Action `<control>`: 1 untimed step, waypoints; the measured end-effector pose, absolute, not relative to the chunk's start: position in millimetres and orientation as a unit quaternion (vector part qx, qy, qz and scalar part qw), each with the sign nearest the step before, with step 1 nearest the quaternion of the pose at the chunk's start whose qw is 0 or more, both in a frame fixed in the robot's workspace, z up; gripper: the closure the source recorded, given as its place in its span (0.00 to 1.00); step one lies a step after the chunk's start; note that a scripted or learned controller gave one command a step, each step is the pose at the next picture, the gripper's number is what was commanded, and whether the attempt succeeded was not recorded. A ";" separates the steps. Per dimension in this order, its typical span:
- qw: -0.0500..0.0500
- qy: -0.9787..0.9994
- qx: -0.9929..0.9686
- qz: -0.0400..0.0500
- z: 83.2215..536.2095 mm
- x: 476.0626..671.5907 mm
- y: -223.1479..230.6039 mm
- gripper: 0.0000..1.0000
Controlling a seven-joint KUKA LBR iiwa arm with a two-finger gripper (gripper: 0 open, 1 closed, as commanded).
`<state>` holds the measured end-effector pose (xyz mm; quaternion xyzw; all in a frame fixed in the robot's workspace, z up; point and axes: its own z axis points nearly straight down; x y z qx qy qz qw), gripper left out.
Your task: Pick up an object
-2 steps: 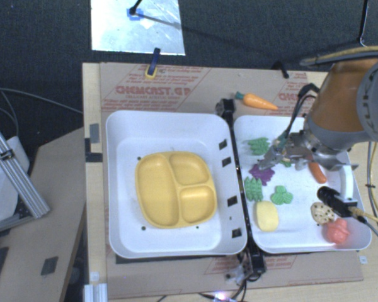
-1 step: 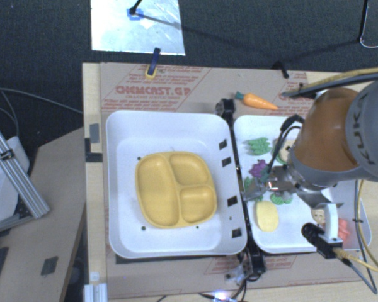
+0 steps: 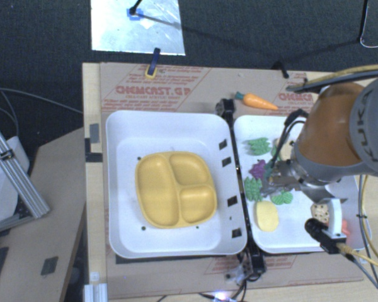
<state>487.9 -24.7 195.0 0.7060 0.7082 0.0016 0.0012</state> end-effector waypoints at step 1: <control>-0.001 0.710 0.704 0.000 183.6 486.5 14.0 1.00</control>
